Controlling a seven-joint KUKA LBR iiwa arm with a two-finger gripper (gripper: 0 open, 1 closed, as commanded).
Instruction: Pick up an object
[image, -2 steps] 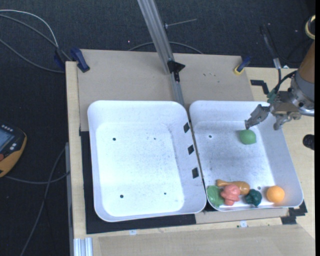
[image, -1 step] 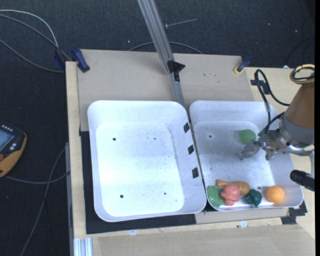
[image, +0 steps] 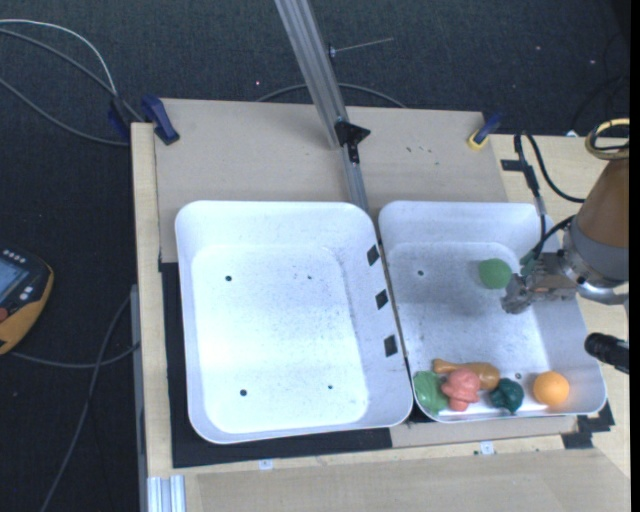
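In the right bin (image: 400, 300), the green ball (image: 493, 272) lies just beside the gripper (image: 520, 294), toward the view's left and slightly up; whether the jaws are open or closed, I cannot tell.

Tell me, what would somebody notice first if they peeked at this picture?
Probably the little heap of colourful toys along the near edge of the right bin: a pink one, a yellow one, two green ones, and an orange ball a bit apart. Next, the robot arm reaching in from the right, its gripper right beside a lone green ball. The left bin is big, white and speckled.
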